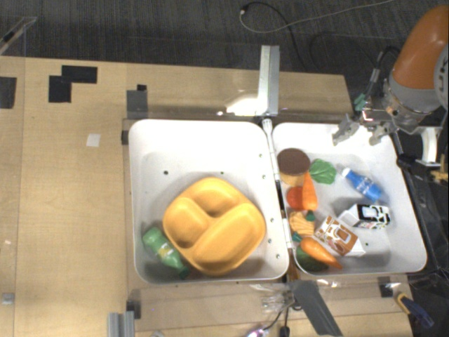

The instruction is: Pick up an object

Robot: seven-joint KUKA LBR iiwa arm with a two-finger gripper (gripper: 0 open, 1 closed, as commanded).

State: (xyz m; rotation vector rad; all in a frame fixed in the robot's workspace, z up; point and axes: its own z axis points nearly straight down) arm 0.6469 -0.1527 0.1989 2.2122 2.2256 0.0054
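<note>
Two pincer (360, 133) fingers spread wide hover over the right bin (414, 216), apart from the blue bottle (363, 184).

The wooden tabletop (63, 209) carries two white bins side by side, the right bin (410, 241) just below the gripper (361, 128) and the left bin (144, 160) farther to the gripper's left.

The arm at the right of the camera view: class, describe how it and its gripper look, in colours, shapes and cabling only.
The arm has a rounded orange band above a grey wrist section. Below it sits the gripper, a small metal-grey assembly with two slim pale fingers, a spot of teal and a small red mark on its body. A thin dark cable runs down beside the wrist.
</note>
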